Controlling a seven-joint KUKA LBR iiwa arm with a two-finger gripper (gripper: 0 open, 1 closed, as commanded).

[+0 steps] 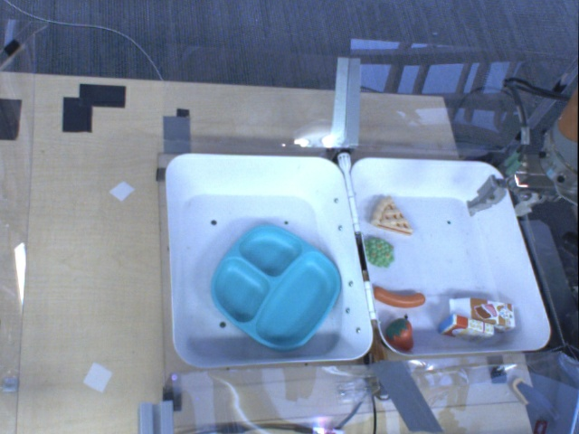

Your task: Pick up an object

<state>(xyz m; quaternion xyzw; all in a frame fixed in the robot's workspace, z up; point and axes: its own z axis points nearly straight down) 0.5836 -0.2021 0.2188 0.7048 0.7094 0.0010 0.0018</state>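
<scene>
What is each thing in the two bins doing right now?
blue plate: lying flat in the left bin, right way up
pizza slice: flat in the right bin
peas: loose
sausage: lying on its side
apple: in the near corner
carton: tipped over
tool: above the right bin, holding nothing

2 white bins (190, 206) side by side, wooden bench (81, 269), black tape marks (90, 105)

The arm (563, 152) is cut off by the right edge, so most of it is out of the picture. The gripper (487, 194) is small and blurry. The print on the little carton (479, 317) is too small to read.
</scene>
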